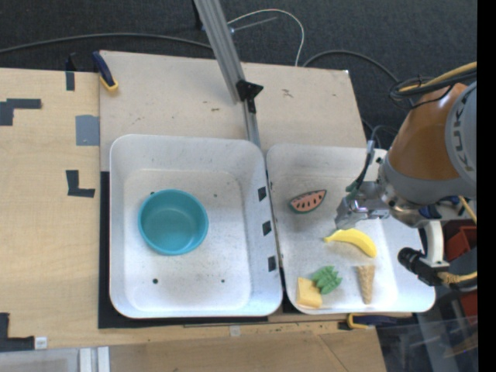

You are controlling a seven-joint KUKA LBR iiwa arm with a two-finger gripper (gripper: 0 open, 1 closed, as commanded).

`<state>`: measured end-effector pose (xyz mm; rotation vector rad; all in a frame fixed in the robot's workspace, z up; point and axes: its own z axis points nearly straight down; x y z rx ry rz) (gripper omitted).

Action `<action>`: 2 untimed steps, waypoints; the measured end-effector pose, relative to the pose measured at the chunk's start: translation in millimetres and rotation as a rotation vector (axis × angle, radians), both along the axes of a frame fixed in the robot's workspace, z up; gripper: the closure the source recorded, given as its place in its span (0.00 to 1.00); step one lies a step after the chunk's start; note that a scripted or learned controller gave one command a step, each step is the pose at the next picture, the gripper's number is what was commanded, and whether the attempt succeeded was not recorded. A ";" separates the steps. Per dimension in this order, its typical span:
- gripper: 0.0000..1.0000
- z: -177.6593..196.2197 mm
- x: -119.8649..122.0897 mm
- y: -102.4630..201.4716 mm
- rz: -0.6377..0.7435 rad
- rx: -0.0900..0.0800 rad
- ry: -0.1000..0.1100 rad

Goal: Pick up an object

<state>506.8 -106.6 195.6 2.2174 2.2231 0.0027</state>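
Your gripper (pixel 353 208) hovers low in the right bin (pixel 310 157), just above the banana (pixel 354 240); whether it is spread or closed you cannot tell from this angle. The banana lies near the bin's middle, with a watermelon slice (pixel 308 201) to its left and a cone (pixel 365 282), a green piece (pixel 328 278) and a yellow block (pixel 308 293) nearer the front. It looks light, stiff and smooth (probably a plastic toy), so grip across its thick middle. A teal bowl (pixel 173 222) sits in the left bin (pixel 132 153).

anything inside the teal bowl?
The teal bowl, in the left bin, shows only its own teal floor; the slanted view hides no part of it.
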 end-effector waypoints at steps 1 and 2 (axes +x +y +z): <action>1.00 49.2 1.0 0.2 -0.001 -0.001 -0.001; 1.00 37.4 20.9 55.7 0.004 0.001 0.004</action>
